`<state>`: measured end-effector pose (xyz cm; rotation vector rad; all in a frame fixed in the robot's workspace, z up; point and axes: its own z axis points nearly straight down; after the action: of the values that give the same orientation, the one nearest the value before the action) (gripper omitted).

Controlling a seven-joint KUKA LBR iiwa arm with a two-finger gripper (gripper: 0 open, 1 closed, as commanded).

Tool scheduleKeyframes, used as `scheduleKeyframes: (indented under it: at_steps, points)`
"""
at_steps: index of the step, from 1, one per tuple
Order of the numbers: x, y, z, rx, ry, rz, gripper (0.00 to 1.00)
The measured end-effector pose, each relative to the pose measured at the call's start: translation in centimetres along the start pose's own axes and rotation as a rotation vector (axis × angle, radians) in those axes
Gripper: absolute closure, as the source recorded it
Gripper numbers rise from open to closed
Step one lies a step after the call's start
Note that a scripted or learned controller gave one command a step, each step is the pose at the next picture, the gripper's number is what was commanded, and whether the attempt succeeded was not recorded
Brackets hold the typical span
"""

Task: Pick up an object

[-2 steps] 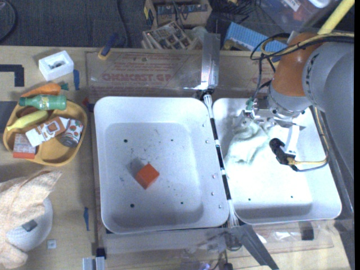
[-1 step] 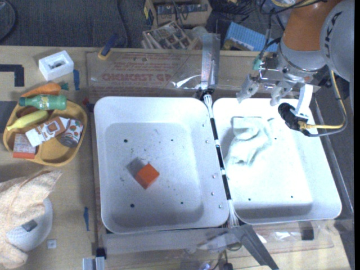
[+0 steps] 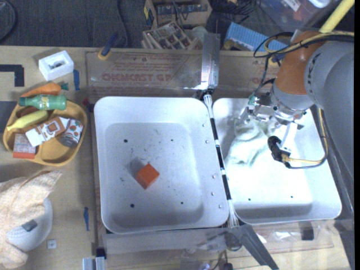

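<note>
The wooden table (image 3: 67, 207) carries two white bins; an orange block (image 3: 148, 175) lies in the left bin (image 3: 112, 122). The pincer (image 3: 251, 118) hangs over the right bin (image 3: 315, 201), its state unclear.

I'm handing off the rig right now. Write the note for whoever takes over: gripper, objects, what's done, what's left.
Gripper: over the upper left part of the right bin; too blurred to tell what the jaws are doing or holding.
Objects: orange block lies in the left bin, near its middle, apart from the arm.
Done: no pick confirmed.
Left: grasp an object and lift it.
</note>
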<state>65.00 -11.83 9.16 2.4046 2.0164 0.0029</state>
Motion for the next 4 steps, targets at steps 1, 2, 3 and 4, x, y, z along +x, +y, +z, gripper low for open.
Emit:
scheduleKeyframes:
  at_steps: [1, 2, 3, 4]
  points:
    - [0.0, 0.1, -1.0, -0.001, -0.001, -0.001, 1.0]
    - [4.2, 1.1, -9.4, -0.001, 0.0, -0.353, 1.0]
    - [3.9, 1.2, -14.9, -0.001, -0.001, -0.477, 1.0]
    - [7.5, 0.4, -9.4, 0.004, 0.002, -0.569, 1.0]
